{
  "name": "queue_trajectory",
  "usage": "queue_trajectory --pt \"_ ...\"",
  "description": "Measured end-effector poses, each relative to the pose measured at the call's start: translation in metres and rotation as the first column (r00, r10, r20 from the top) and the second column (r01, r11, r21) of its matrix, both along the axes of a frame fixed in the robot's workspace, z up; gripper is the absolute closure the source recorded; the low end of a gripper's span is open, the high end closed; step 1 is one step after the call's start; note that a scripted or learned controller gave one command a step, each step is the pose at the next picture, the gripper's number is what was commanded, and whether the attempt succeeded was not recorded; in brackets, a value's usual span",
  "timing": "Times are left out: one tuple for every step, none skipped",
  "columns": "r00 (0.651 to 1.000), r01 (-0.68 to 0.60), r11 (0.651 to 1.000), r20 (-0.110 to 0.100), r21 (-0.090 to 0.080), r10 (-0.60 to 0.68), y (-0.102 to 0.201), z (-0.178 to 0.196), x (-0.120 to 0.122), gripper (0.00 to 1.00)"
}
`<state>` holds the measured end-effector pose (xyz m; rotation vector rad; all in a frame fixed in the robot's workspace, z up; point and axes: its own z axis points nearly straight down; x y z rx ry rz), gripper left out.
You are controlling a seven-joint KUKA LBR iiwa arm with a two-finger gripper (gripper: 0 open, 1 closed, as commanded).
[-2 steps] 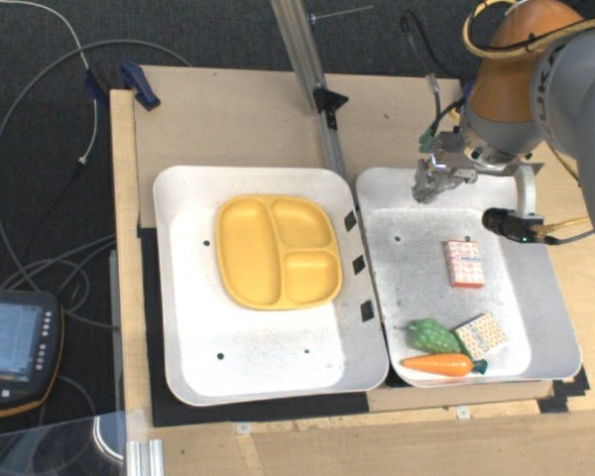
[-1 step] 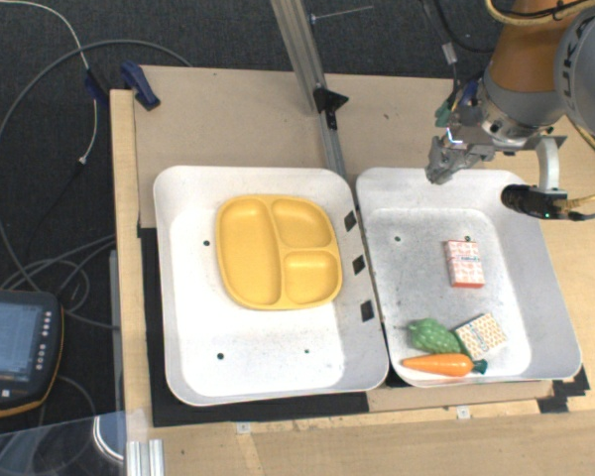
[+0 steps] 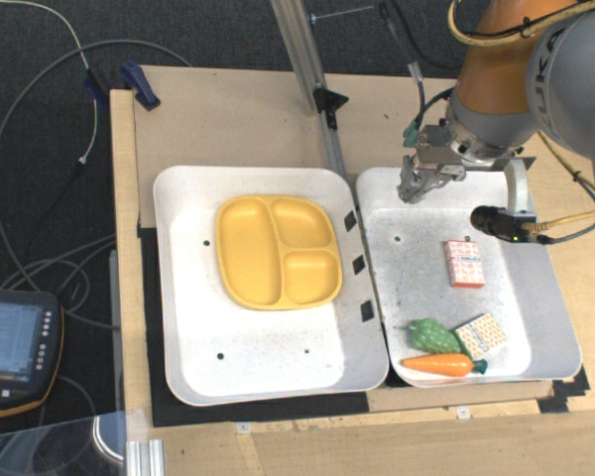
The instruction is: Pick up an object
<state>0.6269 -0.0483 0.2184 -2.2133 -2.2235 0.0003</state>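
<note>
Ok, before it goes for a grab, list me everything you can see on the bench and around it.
bins: 2, white, side by side on the bench
tray: 1, yellow, three compartments, in the left-hand bin
small box: 1, pink and white, middle of the right-hand bin
patterned box: 1, yellow-white, near corner of the right-hand bin
green toy: 1, green, beside the patterned box
carrot: 1, orange, at the near edge of the right-hand bin
clamp: 1, blue, far left corner of the bench
pendant: 1, grey with a screen, left of the bench
gripper: 1, grey, over the far end of the right-hand bin
</note>
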Motion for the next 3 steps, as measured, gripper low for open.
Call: queue_trajectory --pt "1.0 0.0 1.0 0.0 0.0 0.0 0.035 0.012 -0.032 1.0" --pt "1.0 -0.002 1.0 -0.001 0.001 0.002 0.082 0.023 -0.065 1.0" --pt "1.0 0.0 1.0 -0.003 0.0 0.0 0.123 0.009 -0.103 1.0"
